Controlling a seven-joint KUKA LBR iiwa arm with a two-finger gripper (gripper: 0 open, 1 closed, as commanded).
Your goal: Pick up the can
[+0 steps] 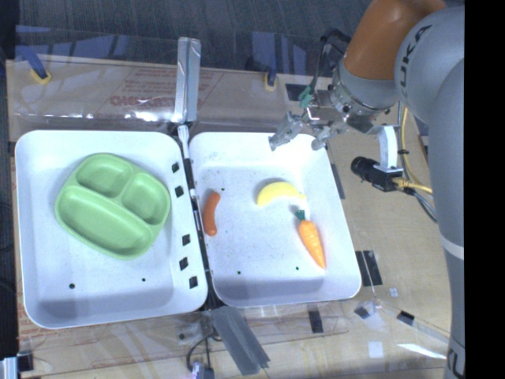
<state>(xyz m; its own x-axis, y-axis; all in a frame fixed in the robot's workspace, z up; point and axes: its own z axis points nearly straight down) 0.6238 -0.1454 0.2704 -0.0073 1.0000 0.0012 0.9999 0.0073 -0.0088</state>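
Observation:
My gripper (297, 140) hangs over the far edge of the right bin (237, 275), near its back right corner. Its two fingers (278, 139) are spread apart with nothing between them, so it is open. Below it in the right bin lie a yellow banana (279, 193), a carrot (312, 243) with a green top, and a small orange sausage-shaped piece (211, 212) near the left wall. The banana is the closest of these to the gripper, a short way in front of it.
The left bin (47, 290) holds a green divided plate (113, 204). A grey divider strip (188, 77) stands upright between the bins at the back. The arm's orange band and grey links (410, 46) fill the upper right. Cables and a black fitting (377, 172) hang right of the bin.

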